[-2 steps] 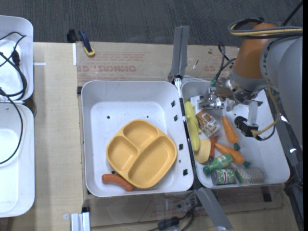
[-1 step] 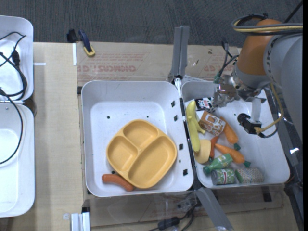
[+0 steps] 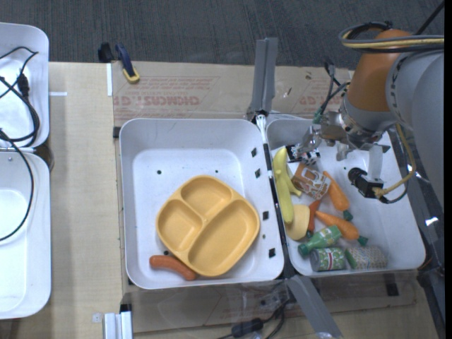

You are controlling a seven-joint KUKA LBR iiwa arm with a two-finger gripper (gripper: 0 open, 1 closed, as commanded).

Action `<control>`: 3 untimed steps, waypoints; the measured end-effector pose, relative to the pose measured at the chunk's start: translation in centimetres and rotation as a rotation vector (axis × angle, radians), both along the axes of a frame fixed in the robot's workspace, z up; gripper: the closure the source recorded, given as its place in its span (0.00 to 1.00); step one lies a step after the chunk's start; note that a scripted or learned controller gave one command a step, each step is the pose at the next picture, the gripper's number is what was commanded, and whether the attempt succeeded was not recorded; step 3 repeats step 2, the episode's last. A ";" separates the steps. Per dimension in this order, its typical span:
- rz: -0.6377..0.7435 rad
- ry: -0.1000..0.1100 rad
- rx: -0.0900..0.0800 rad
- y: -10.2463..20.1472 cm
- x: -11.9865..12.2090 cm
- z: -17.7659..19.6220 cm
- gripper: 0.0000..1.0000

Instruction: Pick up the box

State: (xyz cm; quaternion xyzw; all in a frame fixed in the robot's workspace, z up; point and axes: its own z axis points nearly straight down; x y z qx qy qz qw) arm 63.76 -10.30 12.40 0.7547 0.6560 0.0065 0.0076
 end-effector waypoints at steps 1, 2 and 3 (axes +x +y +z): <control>-0.106 0.019 0.003 -0.4 -4.8 -3.1 0.00; -0.107 0.019 0.003 -0.4 -4.8 -3.1 0.00; -0.107 0.019 0.003 -0.4 -4.8 -3.1 0.00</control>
